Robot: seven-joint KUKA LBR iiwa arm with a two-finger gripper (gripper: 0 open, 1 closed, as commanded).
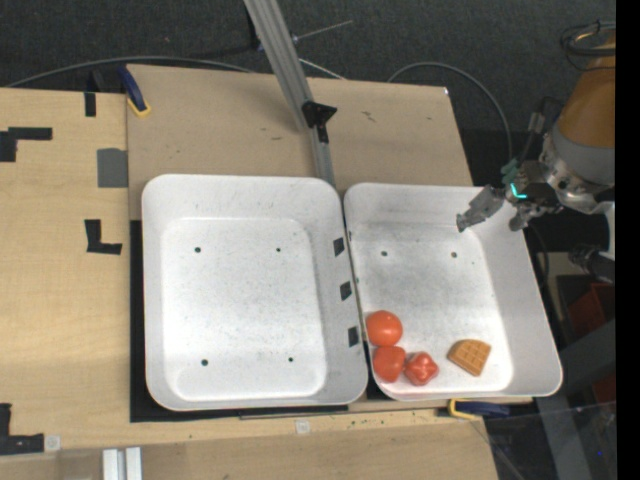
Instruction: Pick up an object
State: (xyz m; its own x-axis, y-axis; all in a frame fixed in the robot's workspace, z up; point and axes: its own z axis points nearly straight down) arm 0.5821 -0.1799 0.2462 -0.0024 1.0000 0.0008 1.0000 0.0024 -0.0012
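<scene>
The bench (230, 118) is seen by one fixed camera from above at a slant, far enough that the left bin (245, 288) and the right bin (440, 288) are both taken in whole.

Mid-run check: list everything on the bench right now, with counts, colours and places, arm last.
bins: 2, white, side by side on the bench
round fruits: 2, orange-red, near-left corner of the right bin, touching
strawberry-like piece: 1, red, beside the lower fruit
waffle piece: 1, tan, near edge of the right bin
metal pole: 1, grey, slanting over the bench's far side
arm: 1, grey with orange band, gripper over the right bin's far-right corner
</scene>
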